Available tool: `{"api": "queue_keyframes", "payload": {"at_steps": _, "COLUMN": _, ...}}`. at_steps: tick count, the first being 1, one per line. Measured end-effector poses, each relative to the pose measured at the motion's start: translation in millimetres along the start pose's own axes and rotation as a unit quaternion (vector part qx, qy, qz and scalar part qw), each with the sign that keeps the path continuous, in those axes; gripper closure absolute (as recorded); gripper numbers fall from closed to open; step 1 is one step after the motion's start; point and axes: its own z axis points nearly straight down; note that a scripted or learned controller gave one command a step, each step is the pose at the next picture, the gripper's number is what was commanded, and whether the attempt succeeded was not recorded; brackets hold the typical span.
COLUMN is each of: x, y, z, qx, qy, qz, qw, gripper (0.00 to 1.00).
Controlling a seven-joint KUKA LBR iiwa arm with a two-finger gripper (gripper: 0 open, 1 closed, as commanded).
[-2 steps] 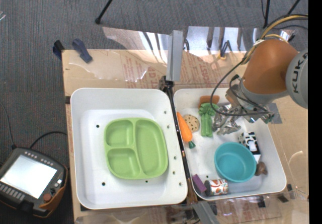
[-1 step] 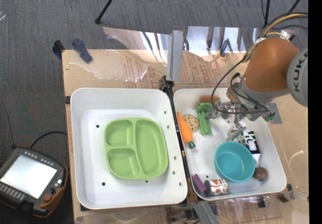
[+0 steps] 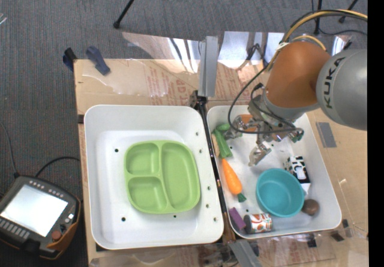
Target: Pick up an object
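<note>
Carrot (image 3: 231, 178): lies along my right bin's (image 3: 327, 173) left wall, free to lift.
My gripper (image 3: 259, 155): hangs beside it over bare floor, grasping nothing; finger spread unclear.
Teal bowl (image 3: 279, 192): just below, crowding approach.

Right bin: carrot (image 3: 232, 178) beside teal bowl (image 3: 279, 192), can (image 3: 260, 222) on side, brown ball (image 3: 310, 206).

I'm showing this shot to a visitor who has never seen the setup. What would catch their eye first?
Probably the big orange band of the grey arm, hanging over the right bin. Next, the lime-green divided plate lying alone in the left bin, then the teal bowl and the orange carrot beside it.
</note>
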Motion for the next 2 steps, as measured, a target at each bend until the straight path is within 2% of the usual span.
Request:
{"api": "queue_keyframes", "payload": {"at_steps": 1, "x": -5.0, "y": 11.8, "z": 2.0, "qx": -0.002, "qy": 0.003, "qz": 0.085, "qw": 0.9964, "gripper": 0.0}}
{"api": "queue_keyframes", "payload": {"at_steps": 2, "x": 135.9, "y": 58.2, "z": -22.5, "qx": 0.012, "qy": -0.014, "qz": 0.023, "qw": 0.9996, "gripper": 0.0}}
